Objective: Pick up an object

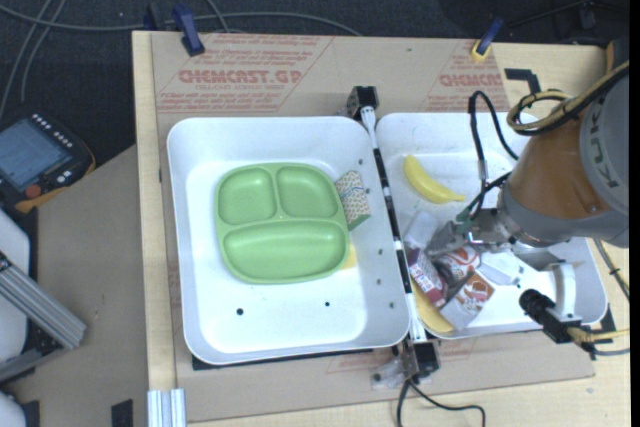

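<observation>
My gripper (452, 248) hangs low over the right bin (440, 137), right above a heap of small packets (455, 280) with red and white wrappers. A yellow banana (428, 180) lies in the same bin, up and left of the gripper. Another yellow piece (432, 317) sticks out under the packets at the bin's near edge. The arm's orange band (560, 180) and grey wrist cover the bin's right half. The fingertips are lost against the clutter.
The left bin (200, 315) holds a green divided plate (280, 223) with a small patterned packet (352, 195) at its right rim. A black rail (385, 205) runs between the bins. Cables loop near the arm at upper right.
</observation>
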Tool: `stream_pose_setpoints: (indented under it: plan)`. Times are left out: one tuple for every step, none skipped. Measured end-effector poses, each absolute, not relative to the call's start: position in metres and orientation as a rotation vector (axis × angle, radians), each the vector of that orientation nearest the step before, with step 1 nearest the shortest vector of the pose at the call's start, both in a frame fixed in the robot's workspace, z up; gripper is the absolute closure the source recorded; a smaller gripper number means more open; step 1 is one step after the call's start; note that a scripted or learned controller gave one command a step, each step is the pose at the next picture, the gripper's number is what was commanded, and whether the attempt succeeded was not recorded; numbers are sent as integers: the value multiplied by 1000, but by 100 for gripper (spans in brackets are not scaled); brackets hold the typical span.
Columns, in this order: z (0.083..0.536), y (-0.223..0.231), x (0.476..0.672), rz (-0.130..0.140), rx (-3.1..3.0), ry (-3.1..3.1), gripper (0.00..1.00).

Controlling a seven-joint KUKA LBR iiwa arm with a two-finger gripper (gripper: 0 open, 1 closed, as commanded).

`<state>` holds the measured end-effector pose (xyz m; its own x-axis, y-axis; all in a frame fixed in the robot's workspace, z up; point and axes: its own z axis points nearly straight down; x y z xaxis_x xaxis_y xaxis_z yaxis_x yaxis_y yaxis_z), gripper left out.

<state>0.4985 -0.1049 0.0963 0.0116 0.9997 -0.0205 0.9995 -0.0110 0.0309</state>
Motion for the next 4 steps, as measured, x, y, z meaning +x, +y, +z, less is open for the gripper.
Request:
stream_pose_setpoints:
  plan:
    - [96,-106,500,14,2207,2189,0]
    - [96,-106,497,21,2201,2182,0]
    - [96,-103,496,19,2200,2177,0]
    - [96,-103,490,22,2196,2181,0]
